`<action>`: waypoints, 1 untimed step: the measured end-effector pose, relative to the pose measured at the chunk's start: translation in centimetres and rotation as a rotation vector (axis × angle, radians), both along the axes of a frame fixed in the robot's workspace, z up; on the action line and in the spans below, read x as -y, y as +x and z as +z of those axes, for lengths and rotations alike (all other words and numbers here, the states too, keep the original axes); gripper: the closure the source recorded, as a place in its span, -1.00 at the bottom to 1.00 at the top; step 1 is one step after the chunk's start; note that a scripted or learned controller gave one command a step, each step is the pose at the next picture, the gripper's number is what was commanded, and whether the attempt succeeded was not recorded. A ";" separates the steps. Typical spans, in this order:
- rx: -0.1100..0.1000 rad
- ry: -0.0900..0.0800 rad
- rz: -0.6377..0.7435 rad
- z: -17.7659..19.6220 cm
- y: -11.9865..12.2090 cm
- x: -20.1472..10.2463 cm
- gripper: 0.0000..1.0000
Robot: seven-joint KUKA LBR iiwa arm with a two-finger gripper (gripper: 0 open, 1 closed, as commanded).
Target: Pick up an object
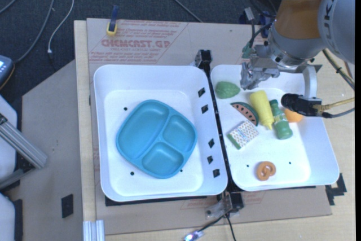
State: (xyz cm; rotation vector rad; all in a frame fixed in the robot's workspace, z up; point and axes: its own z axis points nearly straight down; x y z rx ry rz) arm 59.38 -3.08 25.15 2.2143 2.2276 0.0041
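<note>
At the near edge of the right bin (pixel 324 169) a small orange pretzel-like piece (pixel 265 170) is seen, well apart from the rest. Further in, a white checkered block (pixel 243 134) lies just beside a watermelon slice (pixel 246 112). Behind these a yellow corn-like piece (pixel 262 108) is laid with its long axis running from far-left to near-right, touching a green piece (pixel 281 124) on its right, with an orange item (pixel 293 115) partly hidden beyond. A green leaf-shaped toy (pixel 227 89) sits near the divider, to the left of the claw (pixel 252 80). The claw hangs over the far end of the right bin, directly above the upper tip of the corn-like piece, which is judged the likeliest target; that piece extends from the claw toward the near side. Whether the claw is apart or together cannot be told, and nothing is seen held. In the left bin (pixel 107 121) a blue divided plate (pixel 157 138) lies flat. The table (pixel 84 65) carries both bins.
</note>
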 end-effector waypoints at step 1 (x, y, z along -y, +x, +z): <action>0.000 0.000 -0.001 0.2 1.5 -4.4 1.00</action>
